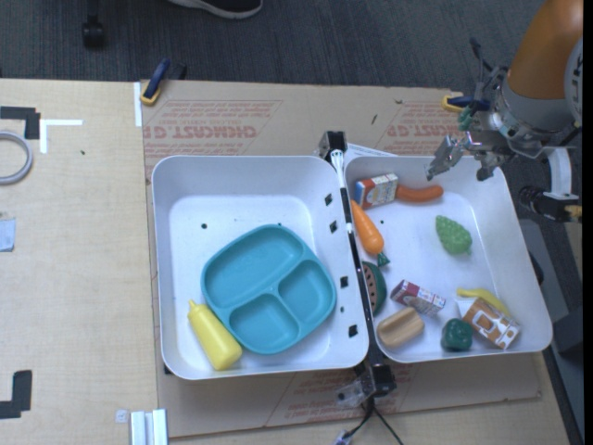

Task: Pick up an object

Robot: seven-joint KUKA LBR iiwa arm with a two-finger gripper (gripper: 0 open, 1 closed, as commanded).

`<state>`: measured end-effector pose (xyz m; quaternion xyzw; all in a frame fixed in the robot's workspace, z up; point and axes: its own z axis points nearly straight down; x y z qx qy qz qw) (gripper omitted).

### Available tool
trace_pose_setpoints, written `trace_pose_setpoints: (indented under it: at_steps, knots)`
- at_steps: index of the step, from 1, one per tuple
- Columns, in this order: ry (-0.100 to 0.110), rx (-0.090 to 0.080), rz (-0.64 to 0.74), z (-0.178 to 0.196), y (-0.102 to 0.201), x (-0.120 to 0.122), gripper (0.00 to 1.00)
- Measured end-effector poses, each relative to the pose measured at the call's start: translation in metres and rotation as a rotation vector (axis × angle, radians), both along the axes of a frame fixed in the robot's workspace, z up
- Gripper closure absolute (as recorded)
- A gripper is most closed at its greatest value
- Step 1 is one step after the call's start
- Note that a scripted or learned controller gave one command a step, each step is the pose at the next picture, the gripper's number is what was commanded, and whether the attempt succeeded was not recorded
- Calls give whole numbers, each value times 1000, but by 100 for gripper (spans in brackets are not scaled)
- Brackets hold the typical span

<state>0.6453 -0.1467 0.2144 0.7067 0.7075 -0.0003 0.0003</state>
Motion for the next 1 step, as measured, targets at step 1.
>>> trace_pose_setpoints:
  at_steps: [1]
  knots:
    - [0,1,73,-122,23,-72,0]
